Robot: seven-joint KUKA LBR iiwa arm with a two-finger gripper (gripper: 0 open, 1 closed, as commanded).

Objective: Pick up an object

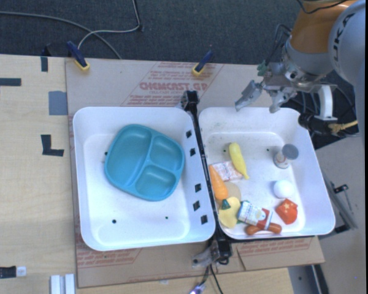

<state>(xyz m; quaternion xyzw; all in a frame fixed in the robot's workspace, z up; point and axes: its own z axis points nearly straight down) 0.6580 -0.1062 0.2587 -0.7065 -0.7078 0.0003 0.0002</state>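
Observation:
My gripper [260,103] hangs open above the far rim of the right bin [306,164], its two grey fingers spread apart with nothing between them. Below it in that bin lie a yellow banana-like piece [237,159], an orange carrot [218,185], a white packet [230,171], a yellow pear-shaped toy [227,213], a small carton [252,212], a red sausage [263,228], a red strawberry-like piece [286,211], a white egg [283,189] and a small grey cylinder [287,154].
The left bin [92,225] holds a blue divided plate [145,162]. A black clip strip [199,164] runs between the bins. Yellow-and-blue clamps [78,56] [202,63] pin the cardboard sheet at the back. Cables hang beside the arm at right.

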